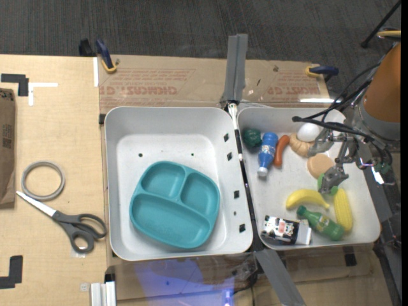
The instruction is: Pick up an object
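Altogether one banana [306, 200], one corn cob [343, 209], two bins [167, 115].

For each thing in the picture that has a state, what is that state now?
teal plate: lying flat in the left bin, compartments bare
blue bottle: lying on its side in the right bin
green bottle: lying on its side
banana: lying loose
corn: lying loose
scissors: shut, on the bench
gripper: low over the right bin, near the banana

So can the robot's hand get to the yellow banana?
Probably yes. The hand hovers just above the banana, which lies on top in the right bin with nothing covering it.
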Motion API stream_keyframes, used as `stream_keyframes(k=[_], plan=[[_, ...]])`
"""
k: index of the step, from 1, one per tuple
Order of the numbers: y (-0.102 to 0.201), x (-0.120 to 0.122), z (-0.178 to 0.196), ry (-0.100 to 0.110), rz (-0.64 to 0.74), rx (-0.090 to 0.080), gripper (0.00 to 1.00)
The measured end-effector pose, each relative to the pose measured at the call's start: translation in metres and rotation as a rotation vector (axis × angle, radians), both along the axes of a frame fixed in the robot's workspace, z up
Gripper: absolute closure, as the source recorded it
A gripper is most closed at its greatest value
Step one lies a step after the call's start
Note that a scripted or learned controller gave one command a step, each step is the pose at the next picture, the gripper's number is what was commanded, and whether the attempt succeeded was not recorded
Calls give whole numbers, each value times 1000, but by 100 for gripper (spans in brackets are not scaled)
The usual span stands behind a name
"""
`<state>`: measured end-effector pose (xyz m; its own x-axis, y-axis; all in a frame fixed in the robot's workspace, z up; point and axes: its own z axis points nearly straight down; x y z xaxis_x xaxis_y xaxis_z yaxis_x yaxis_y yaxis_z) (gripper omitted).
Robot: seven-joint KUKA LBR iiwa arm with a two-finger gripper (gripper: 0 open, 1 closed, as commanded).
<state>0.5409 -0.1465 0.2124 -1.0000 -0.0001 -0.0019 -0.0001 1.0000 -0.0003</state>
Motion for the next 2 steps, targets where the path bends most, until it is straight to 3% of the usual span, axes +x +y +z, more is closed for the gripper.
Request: stream_keyframes(k=[1,2], plan=[[-4,-57,-116,-9,52,-2,0],[53,-15,-116,-9,113,-1,0]])
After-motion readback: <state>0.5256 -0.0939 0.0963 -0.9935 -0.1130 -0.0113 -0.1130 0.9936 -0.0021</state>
